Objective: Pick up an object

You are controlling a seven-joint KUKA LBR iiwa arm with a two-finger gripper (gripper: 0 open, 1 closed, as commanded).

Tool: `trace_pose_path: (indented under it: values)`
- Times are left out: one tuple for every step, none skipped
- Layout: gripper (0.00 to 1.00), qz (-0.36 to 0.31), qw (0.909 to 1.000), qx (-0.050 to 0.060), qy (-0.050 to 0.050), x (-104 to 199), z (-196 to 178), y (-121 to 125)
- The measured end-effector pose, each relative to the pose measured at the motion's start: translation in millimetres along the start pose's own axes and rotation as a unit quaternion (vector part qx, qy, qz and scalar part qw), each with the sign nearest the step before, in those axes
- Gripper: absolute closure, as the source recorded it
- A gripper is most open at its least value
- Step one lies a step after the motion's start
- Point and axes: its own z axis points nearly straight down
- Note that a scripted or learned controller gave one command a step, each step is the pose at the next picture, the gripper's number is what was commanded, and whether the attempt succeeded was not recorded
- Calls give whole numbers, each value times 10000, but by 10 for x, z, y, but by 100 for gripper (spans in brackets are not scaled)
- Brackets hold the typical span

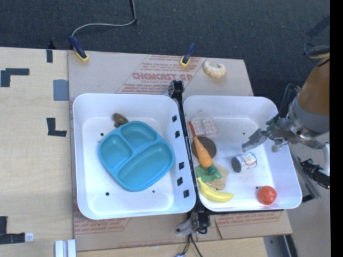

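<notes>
Your claw (263,138) hangs over the right bin (236,101) with its fingers spread and nothing between them. Just below it, slightly to the left, the small can (246,160) lies on its side. It looks light, rigid and smooth, so it may roll. Grip it across the round body, not by the ends.

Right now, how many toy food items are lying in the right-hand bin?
3 that I can make out: a carrot near the divider, a banana at the front, and a tomato in the front right corner. Green and tan pieces between carrot and banana may be more.
</notes>
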Motion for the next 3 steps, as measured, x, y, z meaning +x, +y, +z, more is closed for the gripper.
trace_pose_path:
  values:
    - [0, 5, 10000, -10, -2, 640, 1212, -99]
    - [0, 0, 10000, -37, -11, 472, 1277, 595]
    - [0, -6, 10000, -32, -10, 655, 1284, 1225]
